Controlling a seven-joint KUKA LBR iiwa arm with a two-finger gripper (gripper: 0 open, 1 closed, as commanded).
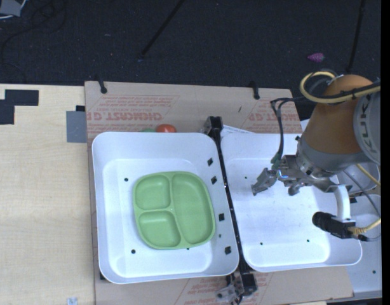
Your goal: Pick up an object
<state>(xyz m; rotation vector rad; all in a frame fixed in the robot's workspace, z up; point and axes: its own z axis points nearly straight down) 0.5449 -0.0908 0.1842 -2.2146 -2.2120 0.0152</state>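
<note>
A light green divided plate (174,209) lies flat in the middle of the left bin (112,259). My gripper (279,184) hangs over the upper middle of the right bin (290,253), well to the right of the plate. Its fingers (262,183) stand spread apart, open, with nothing between them. The grey arm with its orange band (338,122) reaches in from the right and hides the right bin's far right corner.
A small red-orange object (165,129) sits just behind the left bin's far rim on the cardboard sheet (182,107). A black divider with clips (224,202) runs between the bins. A black cable fitting (331,224) hangs over the right bin's right side.
</note>
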